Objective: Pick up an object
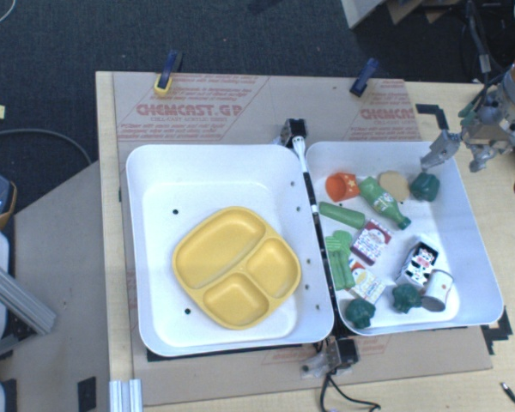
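On the bench, two white bins are sitting side by side. Filling much of the left bin, a yellow divided tray is lying flat at a slant. Crowding the right bin are small toys: green pieces are lying along its left side, a green bottle is lying tilted near the top, and an orange piece is resting just left of it. A red-and-white carton is sitting mid-bin, with a black-and-white carton and a white cup lower right. A dark green lump is lying near the top right. Just above that lump the gripper is hanging at the bin's upper right rim, its fingers standing spread apart, gripping nothing.
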`<state>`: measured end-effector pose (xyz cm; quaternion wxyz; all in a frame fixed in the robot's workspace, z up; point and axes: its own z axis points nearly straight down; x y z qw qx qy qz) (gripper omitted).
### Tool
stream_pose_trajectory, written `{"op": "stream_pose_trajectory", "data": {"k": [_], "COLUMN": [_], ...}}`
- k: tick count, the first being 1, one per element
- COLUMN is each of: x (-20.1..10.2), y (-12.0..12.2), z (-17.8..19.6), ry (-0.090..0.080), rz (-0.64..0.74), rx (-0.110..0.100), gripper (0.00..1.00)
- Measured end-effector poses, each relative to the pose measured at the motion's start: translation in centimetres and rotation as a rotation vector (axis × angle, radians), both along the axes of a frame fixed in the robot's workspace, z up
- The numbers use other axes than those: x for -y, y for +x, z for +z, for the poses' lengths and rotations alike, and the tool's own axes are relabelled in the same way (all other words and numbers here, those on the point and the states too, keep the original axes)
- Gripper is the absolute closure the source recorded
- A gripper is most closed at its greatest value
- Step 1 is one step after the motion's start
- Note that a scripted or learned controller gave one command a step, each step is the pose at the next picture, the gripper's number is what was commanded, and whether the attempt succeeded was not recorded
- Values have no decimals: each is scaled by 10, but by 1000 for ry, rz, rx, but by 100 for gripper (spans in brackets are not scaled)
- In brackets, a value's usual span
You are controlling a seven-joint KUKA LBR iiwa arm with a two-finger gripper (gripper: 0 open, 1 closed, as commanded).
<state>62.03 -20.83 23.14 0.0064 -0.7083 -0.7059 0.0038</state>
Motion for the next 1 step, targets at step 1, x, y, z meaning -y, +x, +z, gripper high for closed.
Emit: {"op": "stream_pose_trajectory", "data": {"k": [1], "x": [-1], "y": [3], "z": [8], "ry": [-3], "rz": [3], "rx": [14], "gripper": [0]}}
